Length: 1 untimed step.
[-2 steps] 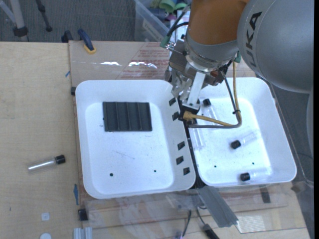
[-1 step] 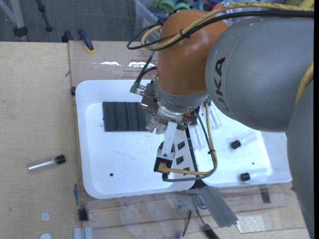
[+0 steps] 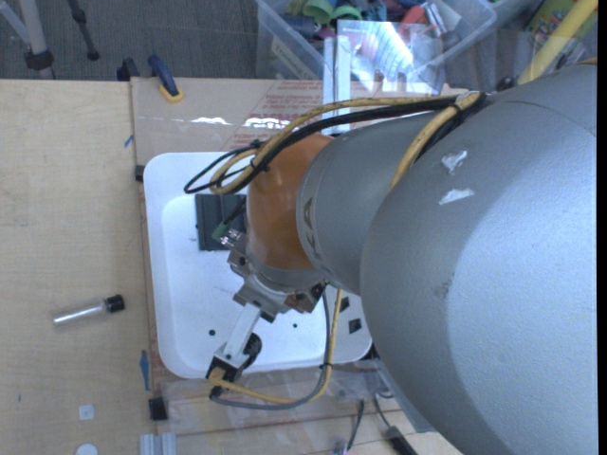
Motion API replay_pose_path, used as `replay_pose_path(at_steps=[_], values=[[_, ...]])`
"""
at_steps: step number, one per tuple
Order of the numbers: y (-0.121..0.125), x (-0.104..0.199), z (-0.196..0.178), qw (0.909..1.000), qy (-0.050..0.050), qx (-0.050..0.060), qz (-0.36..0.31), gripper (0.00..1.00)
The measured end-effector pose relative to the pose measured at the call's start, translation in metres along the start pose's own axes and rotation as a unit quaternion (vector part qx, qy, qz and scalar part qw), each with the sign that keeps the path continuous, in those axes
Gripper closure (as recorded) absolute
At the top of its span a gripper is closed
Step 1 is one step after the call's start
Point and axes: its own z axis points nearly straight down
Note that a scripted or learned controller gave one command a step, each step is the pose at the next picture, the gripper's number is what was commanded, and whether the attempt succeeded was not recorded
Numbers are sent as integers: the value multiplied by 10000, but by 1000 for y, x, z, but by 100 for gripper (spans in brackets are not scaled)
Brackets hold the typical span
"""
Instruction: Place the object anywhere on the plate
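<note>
Over the white bin [image 3: 171, 282], the gripper [image 3: 268, 297] is masked by the arm's own wrist, so its grip cannot be told, while a black slab [image 3: 211, 218], judged the likely object, is seen half-hidden just up-left of it.

Colour rundown: the arm [image 3: 474, 254] is plain grey, with an orange band [image 3: 277, 207] right above the gripper [image 3: 277, 297]. A yellow cable [image 3: 332, 344] and some black ones run along it. Under the gripper the bin [image 3: 171, 254] is white with a few small black specks. Left of the gripper, off the bin, the bench [image 3: 57, 159] is pale tan wood grain, and the vial [image 3: 83, 311] lying there is clear with a black cap. Past the gripper on the far side: brown cardboard [image 3: 190, 112] with reddish print, a blue clip [image 3: 169, 85], and a see-through tub [image 3: 285, 22] of bright toys, green, blue, red, pink.
</note>
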Motion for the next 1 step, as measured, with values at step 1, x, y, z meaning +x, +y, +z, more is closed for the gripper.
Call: replay_pose_path(at_steps=[1], values=[[-7, -1, -4, 9603, 1, 2, -2790, 100]])
